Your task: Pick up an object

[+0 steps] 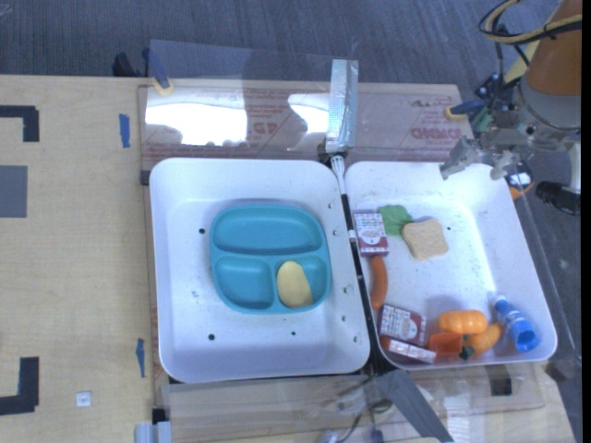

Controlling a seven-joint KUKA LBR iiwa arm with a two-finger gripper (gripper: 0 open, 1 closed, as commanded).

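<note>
**Arm waiting over the far corner, nothing yet chosen**

While the gripper (488,161) is hanging above the far right corner of the right bin (531,275), its two fingers are standing spread apart with nothing between them, so no object is being held. Sitting off to that corner is probably keeping it clear of the clutter until a target is picked.

Candidates for picking are crowding the right bin: a tan sponge-like square (426,239) is lying near the middle beside a green piece (395,217), a small red-and-white carton (370,232) is resting against the left wall, and an orange sausage shape (379,281) is running along that same wall. Toward the near edge, a second carton (401,325), orange toy pieces (464,329) and a blue bottle (513,323) are bunching together, likely harder to separate.

In the left bin (175,275), a teal divided tray (268,257) is cradling a yellow lemon-like object (295,284) in its near right compartment.
</note>
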